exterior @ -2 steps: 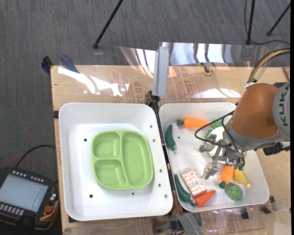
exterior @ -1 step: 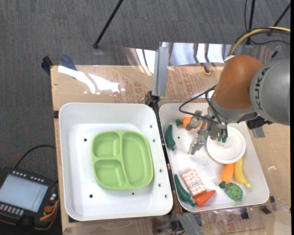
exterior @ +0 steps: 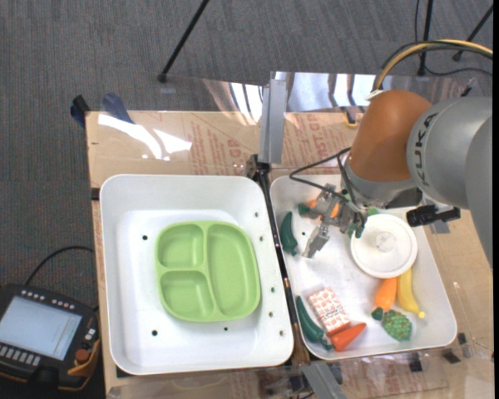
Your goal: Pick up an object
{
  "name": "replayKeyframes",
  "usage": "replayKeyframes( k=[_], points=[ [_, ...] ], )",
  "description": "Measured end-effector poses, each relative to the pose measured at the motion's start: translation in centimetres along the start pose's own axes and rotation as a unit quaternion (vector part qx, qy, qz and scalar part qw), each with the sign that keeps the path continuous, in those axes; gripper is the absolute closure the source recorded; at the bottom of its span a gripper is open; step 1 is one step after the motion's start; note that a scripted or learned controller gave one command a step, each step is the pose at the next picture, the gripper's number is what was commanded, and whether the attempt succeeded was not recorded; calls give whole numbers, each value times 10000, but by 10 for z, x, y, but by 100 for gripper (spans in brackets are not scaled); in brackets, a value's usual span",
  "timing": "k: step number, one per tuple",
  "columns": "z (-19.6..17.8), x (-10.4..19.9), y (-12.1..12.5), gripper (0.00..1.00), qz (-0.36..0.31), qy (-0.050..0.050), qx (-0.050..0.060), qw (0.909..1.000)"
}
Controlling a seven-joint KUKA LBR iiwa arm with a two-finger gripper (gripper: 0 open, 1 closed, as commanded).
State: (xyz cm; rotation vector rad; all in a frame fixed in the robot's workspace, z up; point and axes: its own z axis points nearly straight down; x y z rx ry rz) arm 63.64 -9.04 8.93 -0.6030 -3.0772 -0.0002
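A grey pendant (exterior: 41, 332) lies on dark carpet (exterior: 66, 48); the hand (exterior: 323, 227) hangs open over the right bin (exterior: 445, 306).

Left bin (exterior: 125, 223): green divided plate (exterior: 208, 270) lying flat. Right bin (exterior: 437, 289): gripper (exterior: 326, 221) low near far-left corner, beside a dark green vegetable (exterior: 289, 233). White round plate (exterior: 384, 245), carrot (exterior: 385, 292), banana (exterior: 410, 293), small carton (exterior: 328, 308) lie nearer the front.
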Motion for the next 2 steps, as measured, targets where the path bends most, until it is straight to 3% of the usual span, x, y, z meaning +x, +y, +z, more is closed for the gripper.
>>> replayKeyframes(
  k=[1,2],
  points=[
    [3,74,-43,0,441,-14,-4,9990],
    [3,121,-125,0,252,-19,0,9997]
  ],
)
